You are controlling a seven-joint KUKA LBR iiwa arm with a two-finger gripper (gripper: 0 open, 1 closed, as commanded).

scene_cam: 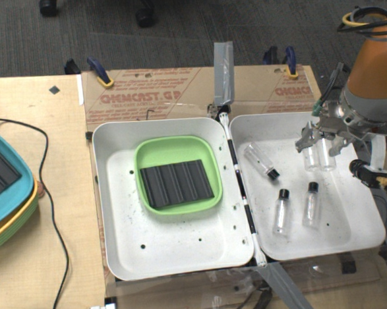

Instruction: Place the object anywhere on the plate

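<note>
We see the fingers (320,149) gripping a clear vial (319,158), upright; green plate (175,149) lies far left, other bin.

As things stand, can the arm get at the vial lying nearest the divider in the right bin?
Probably yes. That vial lies alone on the open floor of the right bin, apart from the other two vials, and the gripper hangs over the same bin with nothing between them.

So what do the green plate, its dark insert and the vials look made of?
Green plate: likely matte moulded plastic, rounded rim. Dark insert: ridged, dull, maybe rubber. Vials: clear, see-through, dark caps; glass or plastic, unclear.
</note>
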